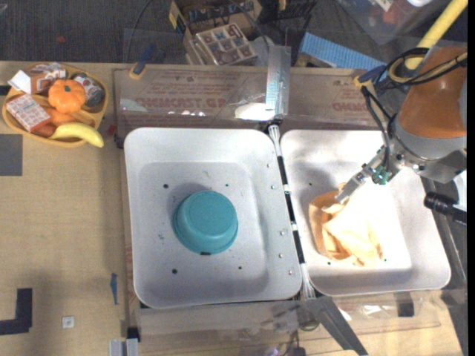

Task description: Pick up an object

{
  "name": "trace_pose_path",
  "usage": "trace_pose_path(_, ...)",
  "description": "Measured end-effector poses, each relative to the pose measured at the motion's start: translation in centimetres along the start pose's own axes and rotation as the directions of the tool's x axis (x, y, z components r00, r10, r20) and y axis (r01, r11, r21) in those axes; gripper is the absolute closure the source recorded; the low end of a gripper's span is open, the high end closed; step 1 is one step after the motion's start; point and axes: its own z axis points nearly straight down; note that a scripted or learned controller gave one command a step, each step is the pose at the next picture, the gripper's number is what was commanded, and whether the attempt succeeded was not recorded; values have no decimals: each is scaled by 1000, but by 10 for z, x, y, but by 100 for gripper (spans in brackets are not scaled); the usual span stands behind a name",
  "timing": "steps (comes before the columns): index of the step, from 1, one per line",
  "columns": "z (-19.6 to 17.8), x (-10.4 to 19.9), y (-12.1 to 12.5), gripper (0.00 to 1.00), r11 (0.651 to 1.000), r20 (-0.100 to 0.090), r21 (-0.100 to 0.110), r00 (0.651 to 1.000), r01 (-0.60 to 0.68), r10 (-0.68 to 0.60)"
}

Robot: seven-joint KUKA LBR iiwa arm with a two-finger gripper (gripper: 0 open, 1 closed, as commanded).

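orange cloth (347, 232) in right bin (427, 273), top edge touching hand (346, 192) tips; hand spread unclear.

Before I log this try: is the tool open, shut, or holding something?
Tool: down at the top edge of the orange cloth in the right bin; open or shut cannot be told, and no hold on the cloth can be confirmed.

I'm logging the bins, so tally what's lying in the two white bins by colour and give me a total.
Teal: 1, the round teal plastic bowl, upside down in the left white bin.
Pale orange: 1, the crumpled pale orange cloth in the right white bin.
Total: 2.
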Motion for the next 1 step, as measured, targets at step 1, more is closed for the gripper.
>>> trace_pose_path(1,72,27,10,0,999,3,-4,999,-36,36)
